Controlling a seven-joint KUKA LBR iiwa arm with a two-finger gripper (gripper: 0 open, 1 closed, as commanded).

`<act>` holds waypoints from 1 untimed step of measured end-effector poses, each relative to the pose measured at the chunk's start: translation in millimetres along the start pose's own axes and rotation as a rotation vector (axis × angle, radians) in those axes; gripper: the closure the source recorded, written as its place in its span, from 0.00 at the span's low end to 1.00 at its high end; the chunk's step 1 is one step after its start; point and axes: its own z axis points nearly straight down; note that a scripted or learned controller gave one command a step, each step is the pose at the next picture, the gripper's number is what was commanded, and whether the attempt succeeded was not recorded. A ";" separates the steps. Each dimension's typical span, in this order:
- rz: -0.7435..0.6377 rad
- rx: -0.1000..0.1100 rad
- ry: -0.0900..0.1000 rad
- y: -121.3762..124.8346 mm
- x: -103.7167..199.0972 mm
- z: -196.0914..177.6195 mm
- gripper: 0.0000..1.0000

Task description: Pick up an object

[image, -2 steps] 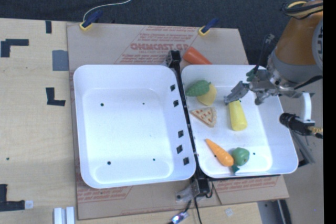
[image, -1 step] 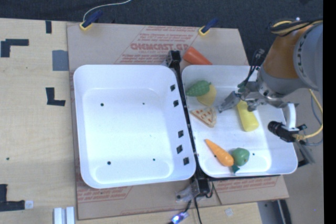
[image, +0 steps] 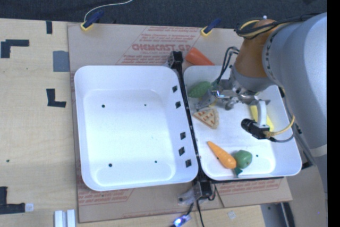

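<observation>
Reaching stage: claw (image: 223,97) low in right bin (image: 284,167), green leafy piece (image: 199,89) at its nine o'clock. Grip state impossible to tell. Next, presumably a shift onto that piece and a clench.

Robot lab: clamped cardboard (image: 159,48) under bins (image: 127,125), taped bench (image: 32,114)

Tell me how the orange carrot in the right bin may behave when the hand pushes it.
The carrot looks tapered and rounded, so it would probably roll in a curve. It seems a smooth, stiff toy, perhaps slippery. It touches a green piece, which may move too.
</observation>
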 end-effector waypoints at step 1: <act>0.003 0.000 -0.001 -0.9 -2.5 -11.9 1.00</act>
